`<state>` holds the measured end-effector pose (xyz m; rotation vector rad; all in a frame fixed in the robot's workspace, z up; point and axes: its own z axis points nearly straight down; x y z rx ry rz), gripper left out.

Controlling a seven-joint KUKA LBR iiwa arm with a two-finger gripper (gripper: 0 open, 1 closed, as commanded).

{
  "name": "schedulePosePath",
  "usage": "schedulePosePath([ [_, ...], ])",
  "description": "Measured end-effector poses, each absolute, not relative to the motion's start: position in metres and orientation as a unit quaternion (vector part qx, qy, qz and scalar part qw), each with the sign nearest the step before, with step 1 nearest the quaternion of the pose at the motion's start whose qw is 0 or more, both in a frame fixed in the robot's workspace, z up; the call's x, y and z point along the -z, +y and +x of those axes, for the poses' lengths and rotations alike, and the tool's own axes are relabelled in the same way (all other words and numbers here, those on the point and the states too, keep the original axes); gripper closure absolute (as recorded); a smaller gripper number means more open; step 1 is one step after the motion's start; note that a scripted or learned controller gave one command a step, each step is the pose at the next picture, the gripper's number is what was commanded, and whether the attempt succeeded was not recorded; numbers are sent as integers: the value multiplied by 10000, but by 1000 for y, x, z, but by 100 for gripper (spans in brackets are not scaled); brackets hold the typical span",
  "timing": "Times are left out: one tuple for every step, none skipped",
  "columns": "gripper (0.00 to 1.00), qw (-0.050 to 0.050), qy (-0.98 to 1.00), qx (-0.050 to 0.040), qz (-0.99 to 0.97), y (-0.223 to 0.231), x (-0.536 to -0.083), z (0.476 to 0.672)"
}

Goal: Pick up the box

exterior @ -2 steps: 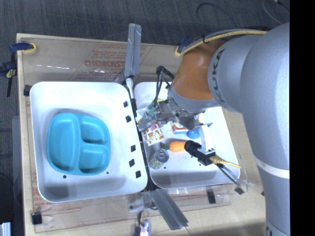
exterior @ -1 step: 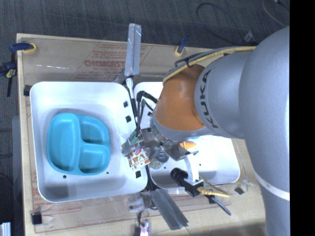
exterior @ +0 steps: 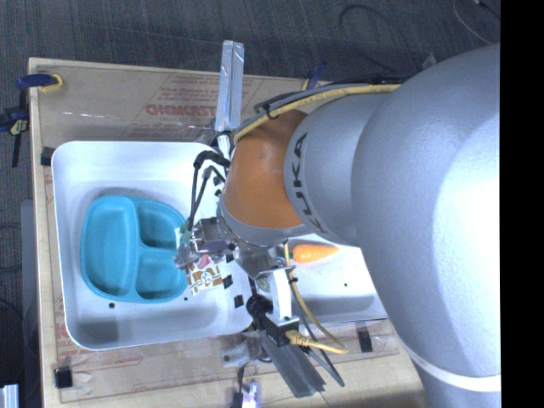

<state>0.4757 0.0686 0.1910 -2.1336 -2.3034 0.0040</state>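
Note:
A small box (exterior: 202, 274) with white, orange and green print lies at the right end of the left bin (exterior: 68, 177), against the blue plate's edge. My gripper (exterior: 194, 246) hangs straight over it, reaching down from the orange wrist band (exterior: 259, 185). Its tip is at the box's top and hides part of it. I cannot make out whether the box is touched or gripped.
A blue divided plate (exterior: 127, 245) fills the middle of the left bin. An orange carrot (exterior: 313, 252) lies in the right bin (exterior: 348, 296), mostly under the arm. The large grey arm body (exterior: 425, 211) covers the right bin. A metal bracket (exterior: 229, 83) stands behind the bins.

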Motion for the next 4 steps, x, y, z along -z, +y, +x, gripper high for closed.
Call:
schedulePosePath([
  [100,6,-7108,-14,-7034,82,-191,476],
  [100,11,-7115,-10,-7026,127,-306,498],
  [0,11,-7114,-12,-7028,127,-306,498],
  [0,25,-6358,-35,-7718,57,-265,541],
])
